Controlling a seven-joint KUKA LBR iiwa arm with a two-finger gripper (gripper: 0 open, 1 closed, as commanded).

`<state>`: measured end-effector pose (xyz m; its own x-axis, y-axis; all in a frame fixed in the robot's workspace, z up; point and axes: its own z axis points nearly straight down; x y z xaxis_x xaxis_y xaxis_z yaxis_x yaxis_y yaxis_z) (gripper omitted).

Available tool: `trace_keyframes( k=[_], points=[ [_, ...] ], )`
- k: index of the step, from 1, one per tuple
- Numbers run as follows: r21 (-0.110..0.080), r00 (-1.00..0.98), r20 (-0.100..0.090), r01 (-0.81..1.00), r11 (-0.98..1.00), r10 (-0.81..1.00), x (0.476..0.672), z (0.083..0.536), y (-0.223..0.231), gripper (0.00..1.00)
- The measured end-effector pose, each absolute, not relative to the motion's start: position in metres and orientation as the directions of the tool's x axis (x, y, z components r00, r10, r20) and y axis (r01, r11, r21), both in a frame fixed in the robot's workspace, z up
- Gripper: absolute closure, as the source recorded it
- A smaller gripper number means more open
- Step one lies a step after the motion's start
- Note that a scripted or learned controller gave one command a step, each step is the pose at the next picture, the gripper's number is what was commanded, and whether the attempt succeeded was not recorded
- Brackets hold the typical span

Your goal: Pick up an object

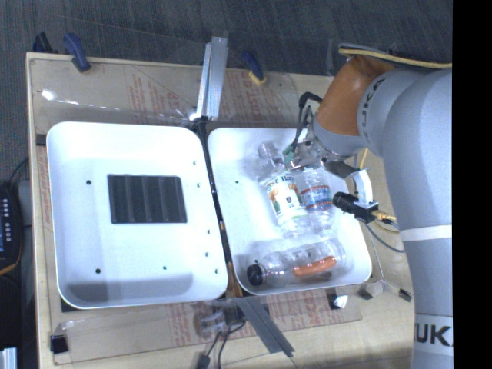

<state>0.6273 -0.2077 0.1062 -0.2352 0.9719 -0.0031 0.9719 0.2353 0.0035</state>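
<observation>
Your biggest shape is the arm point(415, 206), a smooth grey cylinder with an orange band point(346, 98) above the wrist, reaching in from the right over the right bin. Under it lies the surface point(115, 91), a pale wooden board under a clear glossy sheet with reddish print, held at the far edge by blue clamps point(75, 51).

Two shallow white bins with rounded corners sit side by side on it, their inner rims touching. The left bin point(77, 206) is smooth moulded plastic with a dark ribbed rectangular panel point(147, 199) set in its floor and a few small dark holes around it.

The right bin point(234, 198) holds clear, crinkled plastic bottles. One bottle with a dark cap point(296, 264) lies on its side along the near wall, something orange showing inside it. Above it a bottle with a white and green label point(286, 198) lies tilted, touching a bottle with a blue and red label point(315, 197) just to its right.

The tool point(296, 156) hangs at the far end of these bottles, near their necks; you cannot tell from this angle how it stands or whether it grips anything.
</observation>
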Motion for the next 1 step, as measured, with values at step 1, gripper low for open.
trace_keyframes(
  k=[1],
  points=[
    [-0.001, -0.275, 0.0, 0.961, 0.275, 0.961, 0.6575, 0.2009, -0.1235, 1.0]
  ],
)
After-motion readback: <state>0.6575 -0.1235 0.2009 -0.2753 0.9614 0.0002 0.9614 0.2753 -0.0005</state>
